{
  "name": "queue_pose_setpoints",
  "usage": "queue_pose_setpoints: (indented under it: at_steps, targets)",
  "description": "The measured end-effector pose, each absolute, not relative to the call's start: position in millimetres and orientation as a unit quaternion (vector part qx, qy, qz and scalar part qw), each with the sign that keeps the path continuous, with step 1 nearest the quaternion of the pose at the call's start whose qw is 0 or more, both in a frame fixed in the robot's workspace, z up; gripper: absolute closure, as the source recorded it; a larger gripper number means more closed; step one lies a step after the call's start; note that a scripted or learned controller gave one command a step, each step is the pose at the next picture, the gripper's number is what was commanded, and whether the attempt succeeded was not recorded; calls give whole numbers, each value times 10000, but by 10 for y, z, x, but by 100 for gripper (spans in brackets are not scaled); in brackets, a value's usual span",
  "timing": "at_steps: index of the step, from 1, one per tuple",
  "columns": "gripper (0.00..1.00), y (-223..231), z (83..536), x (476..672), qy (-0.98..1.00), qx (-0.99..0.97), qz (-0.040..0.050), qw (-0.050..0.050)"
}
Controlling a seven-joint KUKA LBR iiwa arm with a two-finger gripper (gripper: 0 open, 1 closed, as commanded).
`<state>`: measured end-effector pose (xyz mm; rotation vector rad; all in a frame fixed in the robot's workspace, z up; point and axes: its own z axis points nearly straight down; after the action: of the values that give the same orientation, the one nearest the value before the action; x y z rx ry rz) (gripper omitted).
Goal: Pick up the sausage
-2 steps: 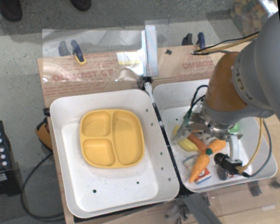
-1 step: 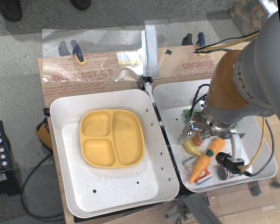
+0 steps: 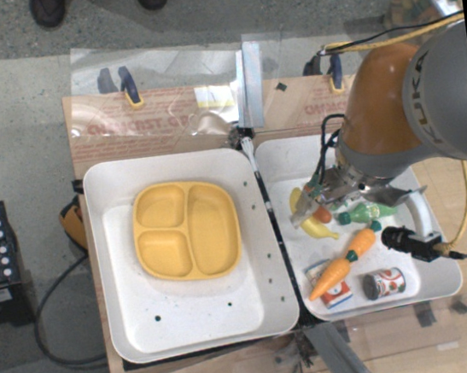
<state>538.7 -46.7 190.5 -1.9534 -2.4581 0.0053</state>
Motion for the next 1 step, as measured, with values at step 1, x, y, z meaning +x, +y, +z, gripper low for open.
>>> queue_pose_setpoints:
  at_steps: [1]
  targets:
    - [100,372,2104,5730,-7700,-6381,14,11]
